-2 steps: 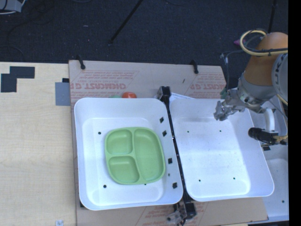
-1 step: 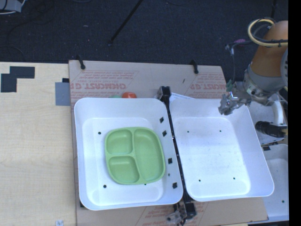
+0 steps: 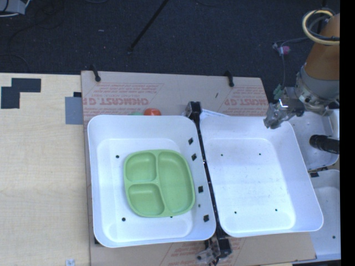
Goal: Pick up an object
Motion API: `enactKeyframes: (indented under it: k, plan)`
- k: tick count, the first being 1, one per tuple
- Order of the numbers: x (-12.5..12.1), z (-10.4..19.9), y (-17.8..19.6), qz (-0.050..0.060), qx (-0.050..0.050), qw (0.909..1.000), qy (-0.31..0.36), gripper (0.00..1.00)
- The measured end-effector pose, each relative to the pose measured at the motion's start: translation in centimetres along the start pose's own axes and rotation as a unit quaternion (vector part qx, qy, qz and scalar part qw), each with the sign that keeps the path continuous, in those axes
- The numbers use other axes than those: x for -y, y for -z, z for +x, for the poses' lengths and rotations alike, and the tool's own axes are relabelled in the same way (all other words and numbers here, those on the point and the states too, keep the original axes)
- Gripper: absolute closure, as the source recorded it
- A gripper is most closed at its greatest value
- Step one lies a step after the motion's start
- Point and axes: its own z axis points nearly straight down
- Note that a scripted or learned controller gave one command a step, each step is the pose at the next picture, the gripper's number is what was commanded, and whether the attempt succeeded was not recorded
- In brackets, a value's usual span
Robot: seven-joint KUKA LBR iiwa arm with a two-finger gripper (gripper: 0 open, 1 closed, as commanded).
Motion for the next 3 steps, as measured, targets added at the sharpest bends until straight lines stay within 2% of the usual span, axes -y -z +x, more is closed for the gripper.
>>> enactKeyframes:
  k: [3]
  plan:
    - [3.0, 15.1, -0.1, 0.003, -0.002, 1.0000, 0.002, 1.00]
